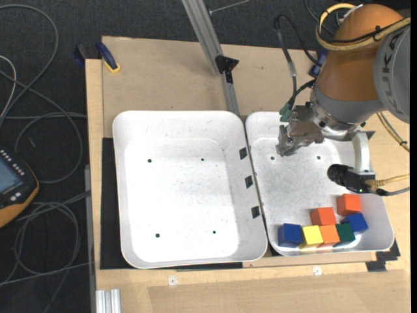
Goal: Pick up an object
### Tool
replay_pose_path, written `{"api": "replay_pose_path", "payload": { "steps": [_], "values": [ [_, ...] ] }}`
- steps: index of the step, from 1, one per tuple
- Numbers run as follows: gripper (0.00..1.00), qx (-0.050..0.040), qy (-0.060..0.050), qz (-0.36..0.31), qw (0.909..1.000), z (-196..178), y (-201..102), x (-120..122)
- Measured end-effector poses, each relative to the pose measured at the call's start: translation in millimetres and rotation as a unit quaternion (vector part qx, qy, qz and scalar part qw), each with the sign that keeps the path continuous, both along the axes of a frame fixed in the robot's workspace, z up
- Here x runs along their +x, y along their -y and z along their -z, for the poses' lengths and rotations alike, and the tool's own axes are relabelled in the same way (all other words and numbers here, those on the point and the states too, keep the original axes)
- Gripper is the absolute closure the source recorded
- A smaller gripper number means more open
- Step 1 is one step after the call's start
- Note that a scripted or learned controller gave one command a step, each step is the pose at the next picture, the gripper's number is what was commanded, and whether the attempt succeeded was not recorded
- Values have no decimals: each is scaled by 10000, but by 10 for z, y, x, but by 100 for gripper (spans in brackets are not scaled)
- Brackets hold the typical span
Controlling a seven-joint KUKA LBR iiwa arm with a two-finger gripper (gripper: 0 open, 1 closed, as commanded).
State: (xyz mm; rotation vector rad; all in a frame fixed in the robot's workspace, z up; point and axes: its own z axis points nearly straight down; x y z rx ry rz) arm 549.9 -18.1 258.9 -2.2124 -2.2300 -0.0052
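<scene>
Gripper (pixel 287 146) over right bin (pixel 287 181) (claw state unclear); blocks (pixel 322 230) at near corner.

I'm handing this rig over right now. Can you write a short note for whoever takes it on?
Gripper: over the upper part of the right bin, nothing visibly in it.
Blocks: all clustered in the right bin's lower right corner, including a blue block, yellow block and orange blocks.
Left bin: no blocks in it.
Done: nothing picked yet.
Left: move to the cluster, grasp one block, lift.
</scene>
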Motion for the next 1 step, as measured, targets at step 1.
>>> {"api": "replay_pose_path", "payload": {
  "steps": [1],
  "values": [
    [100,1,1,4,10000,-62,-554,116]
  ]
}}
